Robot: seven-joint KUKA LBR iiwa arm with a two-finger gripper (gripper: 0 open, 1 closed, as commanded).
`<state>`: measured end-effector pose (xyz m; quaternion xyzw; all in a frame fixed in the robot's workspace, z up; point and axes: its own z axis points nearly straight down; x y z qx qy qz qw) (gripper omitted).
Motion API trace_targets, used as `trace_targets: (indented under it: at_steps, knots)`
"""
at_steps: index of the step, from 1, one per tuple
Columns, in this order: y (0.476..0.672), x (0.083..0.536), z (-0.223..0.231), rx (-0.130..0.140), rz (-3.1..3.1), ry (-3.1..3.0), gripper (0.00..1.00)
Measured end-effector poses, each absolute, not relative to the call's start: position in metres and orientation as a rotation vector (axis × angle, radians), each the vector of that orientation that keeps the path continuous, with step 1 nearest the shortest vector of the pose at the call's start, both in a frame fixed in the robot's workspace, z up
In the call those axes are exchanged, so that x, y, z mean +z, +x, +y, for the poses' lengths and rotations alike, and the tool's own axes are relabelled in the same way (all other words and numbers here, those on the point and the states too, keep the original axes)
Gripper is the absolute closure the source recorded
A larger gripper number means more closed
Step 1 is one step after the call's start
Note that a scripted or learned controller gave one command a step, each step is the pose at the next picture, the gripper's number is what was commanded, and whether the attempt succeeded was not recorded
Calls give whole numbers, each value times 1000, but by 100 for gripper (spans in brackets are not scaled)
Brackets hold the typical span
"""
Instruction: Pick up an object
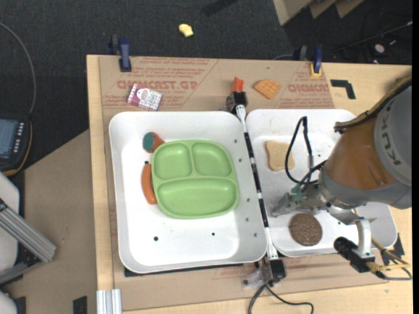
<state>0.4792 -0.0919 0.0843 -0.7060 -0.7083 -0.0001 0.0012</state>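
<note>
Here, in the camera view, the grey arm (366, 162) with its orange band reached in from the right and hung over the right bin (386, 231). The gripper (296, 205) sat low near that bin's left side, just above a round brown patty (306, 229) lying toward the bin's front. Whether anything was between the fingers could not be told, nor could their spread; the arm's bulk and a looping black cable (298, 146) covered much of that spot. A pale slice of bread (276, 154) lay farther back in the same bin, apart from the patty.

The left bin (131, 241) carried a green divided tray (194, 178) with three compartments, set toward the bin's middle. An orange sausage-shaped piece (148, 184) lay against the tray's left edge, and a small teal and red object (153, 141) rested just beside the tray's back left corner.

On the bench (196, 84) behind the bins lay a small pink and white packet (145, 97), an orange waffle-like piece (266, 88) and an orange-tipped clamp (237, 91) at the seam between the bins. A yellow scrap (186, 29) lay on the dark floor beyond the bench.
</note>
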Motion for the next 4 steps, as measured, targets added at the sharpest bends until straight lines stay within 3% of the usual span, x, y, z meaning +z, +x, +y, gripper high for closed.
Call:
trace_targets:
  at_steps: [1,2,3,4]
  knots:
    - [540,85,-163,-1,-2224,-2225,0]
    - [587,137,-110,-2,-2227,-2222,0]
    - [624,84,-97,-3,-2227,-2223,0]
    - [623,95,-97,-2,-2228,-2223,100]
